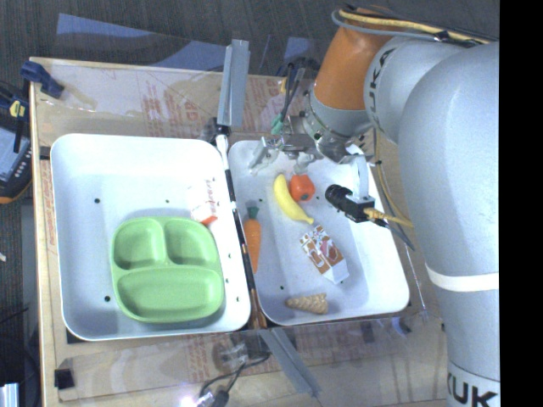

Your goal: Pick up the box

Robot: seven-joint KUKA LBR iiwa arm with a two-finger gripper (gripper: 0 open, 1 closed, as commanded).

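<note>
the box (pixel 323 253) lies flat in the right bin (pixel 383 291), its long side slanting toward the bin's front right corner. the gripper (pixel 288 147) is at the back edge; i cannot tell its state.

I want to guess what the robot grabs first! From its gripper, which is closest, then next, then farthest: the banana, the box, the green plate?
1. Banana, just below the gripper, in the right bin.
2. Box, lower in that bin.
3. Green plate, in the left bin.

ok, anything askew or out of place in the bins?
The carrot lies along the divide between the bins, against the right bin's left wall. A small packet leans at the left bin's right edge. Nothing looks spilled or damaged.
</note>
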